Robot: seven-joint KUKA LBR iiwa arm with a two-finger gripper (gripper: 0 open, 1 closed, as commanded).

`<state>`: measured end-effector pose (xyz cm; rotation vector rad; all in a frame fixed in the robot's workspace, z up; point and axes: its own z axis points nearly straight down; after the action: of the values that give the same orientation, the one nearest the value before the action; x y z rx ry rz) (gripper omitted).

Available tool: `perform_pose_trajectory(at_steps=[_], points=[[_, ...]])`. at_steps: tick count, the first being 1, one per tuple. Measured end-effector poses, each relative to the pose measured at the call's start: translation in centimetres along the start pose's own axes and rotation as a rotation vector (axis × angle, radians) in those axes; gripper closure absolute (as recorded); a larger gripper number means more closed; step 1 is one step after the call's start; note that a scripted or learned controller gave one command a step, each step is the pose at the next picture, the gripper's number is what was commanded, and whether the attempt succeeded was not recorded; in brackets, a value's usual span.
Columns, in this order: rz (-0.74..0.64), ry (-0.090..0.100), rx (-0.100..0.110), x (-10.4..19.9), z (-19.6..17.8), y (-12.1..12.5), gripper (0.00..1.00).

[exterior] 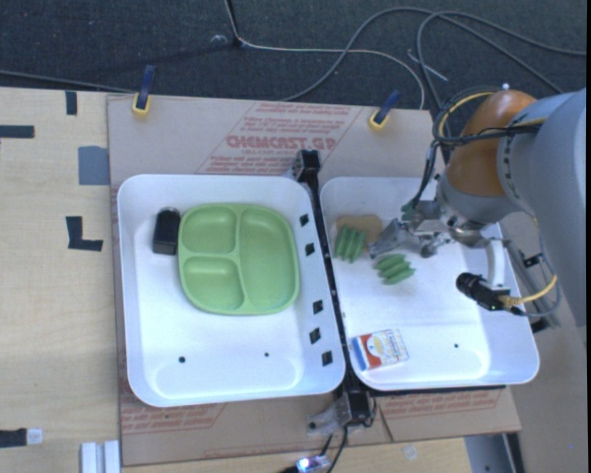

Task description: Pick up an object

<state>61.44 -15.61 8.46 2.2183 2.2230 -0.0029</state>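
Gripper [399, 247] low in right bin [473, 363], centre-right of frame, just above green piece [395, 269]; finger state cannot be told. Second green piece [349, 242] and card [379, 348] lying free. Pick-up judged not yet done.

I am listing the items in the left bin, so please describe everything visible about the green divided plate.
The green divided plate is pale green, looks like plastic, and has a rounded-square shape with three compartments: two at the top and one at the lower left. It lies flat, right side up, in the upper middle of the left bin. Nothing lies in its compartments. A small black object sits against its left edge.
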Motion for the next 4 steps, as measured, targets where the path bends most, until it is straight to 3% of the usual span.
perform_pose_trajectory(at_steps=[1,3,4], points=[[-0.002,0.002,-0.001,0.1,-1.3,0.1,1.00],[0.000,0.001,-0.005,0.0,-12.2,-0.8,1.00],[0.001,0.003,0.000,0.0,-12.7,-0.7,1.00]])
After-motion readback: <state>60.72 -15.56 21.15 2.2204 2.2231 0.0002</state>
